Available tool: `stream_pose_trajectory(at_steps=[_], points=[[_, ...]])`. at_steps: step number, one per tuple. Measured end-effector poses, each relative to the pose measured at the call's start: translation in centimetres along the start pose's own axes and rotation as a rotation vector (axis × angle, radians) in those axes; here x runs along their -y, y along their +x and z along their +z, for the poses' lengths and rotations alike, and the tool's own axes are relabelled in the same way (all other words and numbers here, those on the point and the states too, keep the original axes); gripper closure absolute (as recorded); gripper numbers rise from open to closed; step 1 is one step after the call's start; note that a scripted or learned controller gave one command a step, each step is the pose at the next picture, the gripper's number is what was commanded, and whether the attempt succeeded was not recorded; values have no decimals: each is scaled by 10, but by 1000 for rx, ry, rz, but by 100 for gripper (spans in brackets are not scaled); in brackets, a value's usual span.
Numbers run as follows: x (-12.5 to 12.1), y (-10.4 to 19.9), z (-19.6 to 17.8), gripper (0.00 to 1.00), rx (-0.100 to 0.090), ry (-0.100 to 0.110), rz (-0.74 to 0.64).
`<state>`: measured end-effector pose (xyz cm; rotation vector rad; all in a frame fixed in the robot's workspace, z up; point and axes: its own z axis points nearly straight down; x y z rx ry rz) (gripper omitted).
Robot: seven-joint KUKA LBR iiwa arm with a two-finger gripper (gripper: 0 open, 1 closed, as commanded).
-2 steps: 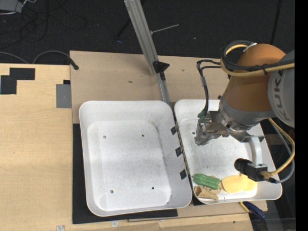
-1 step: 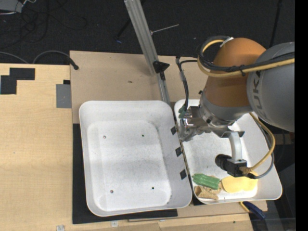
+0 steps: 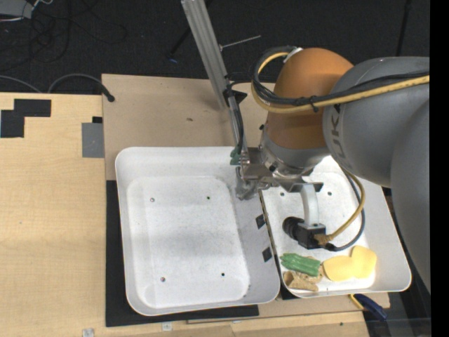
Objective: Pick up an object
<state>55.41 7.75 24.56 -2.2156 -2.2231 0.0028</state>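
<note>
1. We locate the gripper (image 3: 244, 187) at the centre of the frame, over the line where the two bins meet, at the upper right rim of the left bin (image 3: 182, 244). We cannot tell whether it is released or clenched; the wrist housing covers it from this angle. We see no object in its grasp.

2. The arm (image 3: 382, 118) enters from the right edge of the frame. Its orange band (image 3: 309, 83) sits directly above the wrist, in the upper centre right.

3. The right bin (image 3: 401, 276) lies below and to the right of the gripper, partly covered by the arm. We find the candidate objects grouped in its lower left corner, well apart from the gripper:
- a green object (image 3: 302, 263), lying flat and elongated;
- a yellow object (image 3: 349, 267), just to the right of the green one;
- a tan object (image 3: 302, 281), just below the green one, against the bin's lower rim.

4. A grey metal rail (image 3: 209, 51) slants from the upper centre down toward the gripper.
</note>
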Motion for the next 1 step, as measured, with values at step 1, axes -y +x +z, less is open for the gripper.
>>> stream_pose_trajectory(at_steps=[1], points=[[1,-2,-1,0,2,1,1]])
